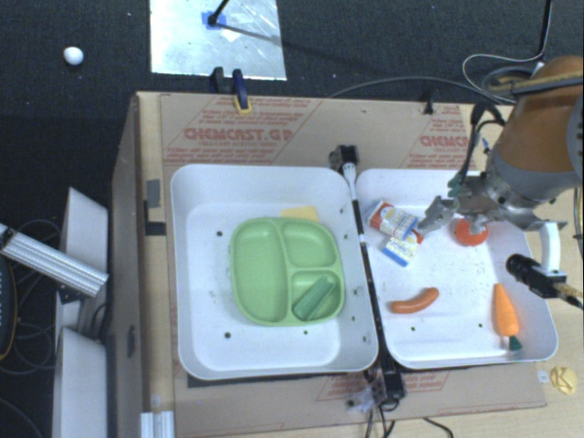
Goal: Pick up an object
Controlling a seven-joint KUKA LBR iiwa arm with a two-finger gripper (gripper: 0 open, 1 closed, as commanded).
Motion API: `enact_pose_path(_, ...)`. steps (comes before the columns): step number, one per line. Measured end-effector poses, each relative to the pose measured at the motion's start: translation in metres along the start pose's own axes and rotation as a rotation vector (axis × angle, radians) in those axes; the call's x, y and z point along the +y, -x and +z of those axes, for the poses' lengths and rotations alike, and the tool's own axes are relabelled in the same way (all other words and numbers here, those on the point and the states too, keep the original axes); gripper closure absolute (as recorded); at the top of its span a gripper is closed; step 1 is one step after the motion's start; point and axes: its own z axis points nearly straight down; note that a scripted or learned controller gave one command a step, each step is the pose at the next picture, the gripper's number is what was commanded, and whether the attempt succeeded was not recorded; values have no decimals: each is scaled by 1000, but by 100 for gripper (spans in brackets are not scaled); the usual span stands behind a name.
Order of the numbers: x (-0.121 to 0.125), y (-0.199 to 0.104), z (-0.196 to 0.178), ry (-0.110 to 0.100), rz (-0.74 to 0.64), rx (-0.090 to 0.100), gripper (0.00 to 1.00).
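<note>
My gripper (434, 217) hangs low over the right bin (456, 354), near its back. Its tip is right next to a red and white carton (387, 218), on that carton's right side. A small blue and white packet (398, 250) lies just in front of the carton. A red round thing (472, 234) sits under the wrist, partly hidden. Further forward lie an orange-red sausage (415, 301) and a carrot (505, 312) at the right wall. I see nothing held in the gripper.
The left bin (205, 336) holds a green divided plate (274, 263) with a green pickle-like piece (314, 297) in its front right compartment. A yellow flat piece (300, 213) peeks out behind the plate. The bins' shared wall (362, 263) runs just left of the carton.
</note>
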Motion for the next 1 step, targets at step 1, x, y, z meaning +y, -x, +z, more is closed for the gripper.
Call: enact_pose_path(1,38,37,114,8,1,-3,0)
